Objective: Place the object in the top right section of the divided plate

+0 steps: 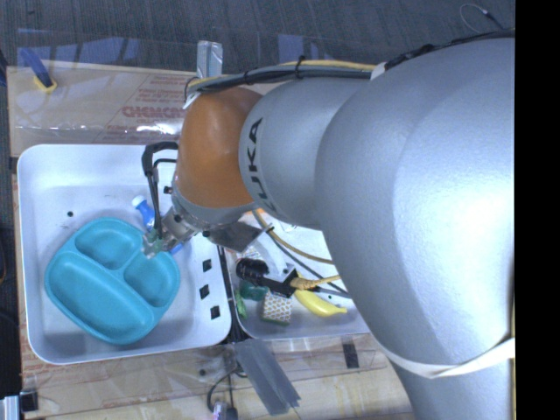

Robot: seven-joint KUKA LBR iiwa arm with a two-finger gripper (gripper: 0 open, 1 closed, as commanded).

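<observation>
My hand point(156, 245) hung at the right rim of the blue divided plate point(109, 278), low over the ridge where the plate's upper sections meet the right-hand one. The plate lay in the left white bin point(52, 173), and my grey arm point(411, 199) with its orange band point(214, 151) crossed over from the plate's right, covering most of the right bin point(302, 326).

A small blue and white object point(142, 208) showed just above the plate's right edge, close against my hand, with another sliver of blue just to the hand's right. I could not tell whether my hand was spread or pressed together, nor whether that object was between the fingertips or merely beside them on the bin floor; the wrist hid too much.

I judged this the placing step: the hand was at the plate, near the top right section, but nothing lay in any section yet. The next move called for settling squarely over that section, clear of the dividing ridge, and letting go low enough that the object would not bounce out.

To the plate's right, the other bin held a yellow piece point(319, 303), a black piece point(254, 271) and a white mesh piece point(278, 308).
</observation>
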